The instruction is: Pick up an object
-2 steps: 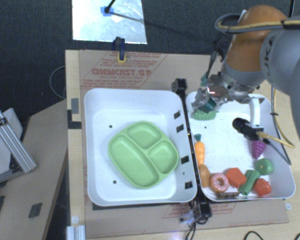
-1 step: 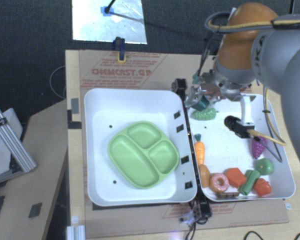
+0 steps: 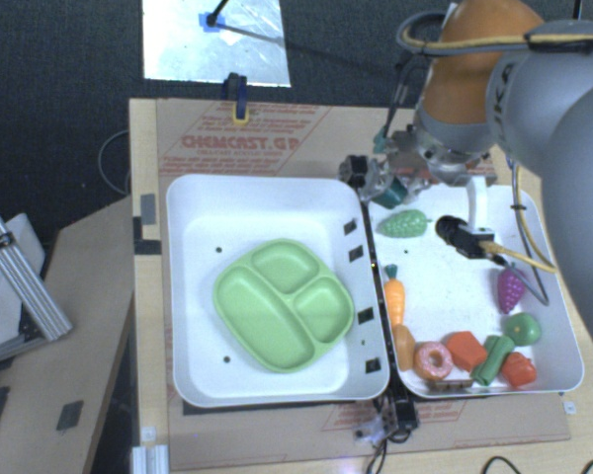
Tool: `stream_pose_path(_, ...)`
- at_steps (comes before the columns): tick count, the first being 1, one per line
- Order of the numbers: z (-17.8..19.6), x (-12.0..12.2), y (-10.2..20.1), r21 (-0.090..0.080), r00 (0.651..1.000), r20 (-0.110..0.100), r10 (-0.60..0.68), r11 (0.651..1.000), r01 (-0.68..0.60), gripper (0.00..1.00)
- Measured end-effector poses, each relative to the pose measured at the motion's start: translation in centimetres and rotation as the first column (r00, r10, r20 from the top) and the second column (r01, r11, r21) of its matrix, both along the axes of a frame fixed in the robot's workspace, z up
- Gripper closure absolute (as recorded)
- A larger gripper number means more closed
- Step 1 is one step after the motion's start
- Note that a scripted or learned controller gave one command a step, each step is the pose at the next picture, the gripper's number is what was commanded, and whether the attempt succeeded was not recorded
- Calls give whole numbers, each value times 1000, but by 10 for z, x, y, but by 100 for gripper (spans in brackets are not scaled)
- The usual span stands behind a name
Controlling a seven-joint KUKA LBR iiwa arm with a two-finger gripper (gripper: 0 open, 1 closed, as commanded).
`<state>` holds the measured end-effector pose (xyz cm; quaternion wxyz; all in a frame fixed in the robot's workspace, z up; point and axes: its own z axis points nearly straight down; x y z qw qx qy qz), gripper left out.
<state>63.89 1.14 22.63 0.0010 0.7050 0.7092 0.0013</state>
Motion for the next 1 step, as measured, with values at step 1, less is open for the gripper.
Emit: stream_pose_path(1,-12,-8,-8,-1,1000,-2,-5,1000,5,100)
